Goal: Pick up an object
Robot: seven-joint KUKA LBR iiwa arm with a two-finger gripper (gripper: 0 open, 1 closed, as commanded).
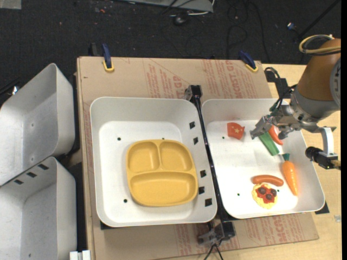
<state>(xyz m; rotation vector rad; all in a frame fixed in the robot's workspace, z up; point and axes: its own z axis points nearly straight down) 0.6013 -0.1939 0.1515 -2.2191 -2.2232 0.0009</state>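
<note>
Where seen, green object [268, 143] looks elongated.

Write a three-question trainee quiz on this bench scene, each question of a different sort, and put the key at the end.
1. True or false: the yellow divided plate lies in the same bin as the carrot.
2. Multiple choice: which item lies closest to the tool? A) the green piece B) the small pizza C) the sausage
3. Fill in: the red piece with a yellow mark lies in the ____ bin as the camera sees it.

Key: 1. False; the plate is in the left bin, the carrot in the right bin. 2. A. 3. right.
</note>
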